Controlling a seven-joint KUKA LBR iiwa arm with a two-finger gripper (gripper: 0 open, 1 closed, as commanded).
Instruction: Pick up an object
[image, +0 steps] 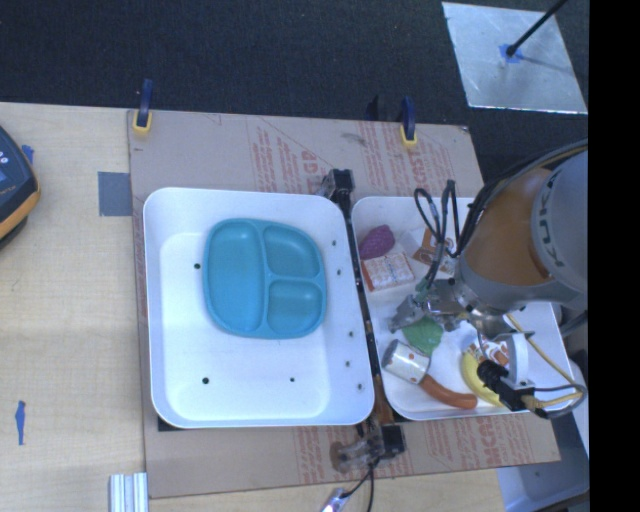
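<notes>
Looking down on the bench (70, 330), you have two white bins side by side on a sheet of brown cardboard (250, 150): the left bin (175, 390) carries a turquoise divided plate (265, 278) lying flat in its upper half, and the right bin (400, 405) holds all the small clutter. Your arm (525, 235) reaches in from the right and covers much of that right bin, with the pincer (425, 308) low over its middle, just above a green object (424, 335). You cannot tell from this angle how far the pincer is spread, nor whether it has hold of anything. Crowding it, you have a purple piece (377, 241) near the bin's upper left corner, a small pinkish box (386, 270) just below that, a grey cylinder (405, 362) lying tilted beside the green object, an orange carrot-like piece (447, 394) along the lower wall, and a yellow banana shape (474, 378) partly hidden under black and yellow cables (520, 395). Black cable loops (437, 215) rise beside the wrist. Two blue-and-yellow clamps (143, 108) pin the cardboard at its far edge, and a yellow-edged device (15, 190) sits at the bench's left border
</notes>
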